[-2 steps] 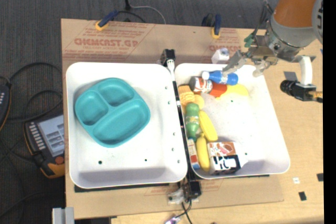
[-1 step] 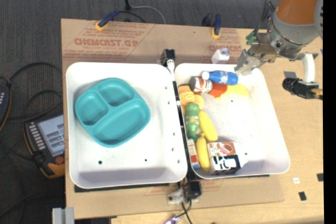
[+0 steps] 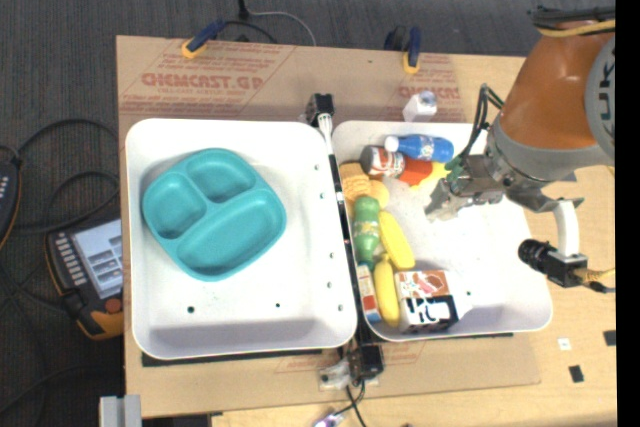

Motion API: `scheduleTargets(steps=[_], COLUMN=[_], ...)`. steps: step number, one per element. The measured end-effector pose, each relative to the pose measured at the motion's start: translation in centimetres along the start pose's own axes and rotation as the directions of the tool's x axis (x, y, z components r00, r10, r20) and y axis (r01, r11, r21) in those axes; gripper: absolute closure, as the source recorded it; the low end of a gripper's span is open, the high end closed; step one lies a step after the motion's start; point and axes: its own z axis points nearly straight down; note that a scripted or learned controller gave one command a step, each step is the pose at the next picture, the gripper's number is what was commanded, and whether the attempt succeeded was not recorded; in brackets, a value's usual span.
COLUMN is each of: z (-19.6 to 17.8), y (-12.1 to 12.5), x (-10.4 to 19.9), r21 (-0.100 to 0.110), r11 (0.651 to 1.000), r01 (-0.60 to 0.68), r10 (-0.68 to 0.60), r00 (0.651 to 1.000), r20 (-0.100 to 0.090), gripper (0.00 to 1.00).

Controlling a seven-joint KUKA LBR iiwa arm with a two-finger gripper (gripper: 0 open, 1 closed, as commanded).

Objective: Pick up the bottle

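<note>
Camera view: tool [image 3: 447,200] (above the right bin [image 3: 500,305]) near bottle [image 3: 420,148].

Glossy white plastic bins [image 3: 150,315] sit on a matt brown cardboard sheet [image 3: 200,80]; the teal tray [image 3: 212,211] looks smooth plastic.

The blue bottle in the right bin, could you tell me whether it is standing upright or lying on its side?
Lying on its side. The blue bottle stretches lengthwise along the far end of the right bin, white cap pointing left.

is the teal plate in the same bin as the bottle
No, the teal plate lies in the left bin, while the bottle lies in the right bin.
</note>
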Motion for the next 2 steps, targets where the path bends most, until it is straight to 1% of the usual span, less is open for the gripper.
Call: scheduleTargets(steps=[1, 2], z=[-5.05, -5.97], y=[4.91, 4.95], x=[-9.82, -9.74], r21=[-0.005, -0.004], r11=[0.998, 0.998], r01=[-0.068, -0.067], r10=[0.068, 0.067], r00=[0.998, 0.998], r20=[0.003, 0.003], gripper=[1.00, 1.00])
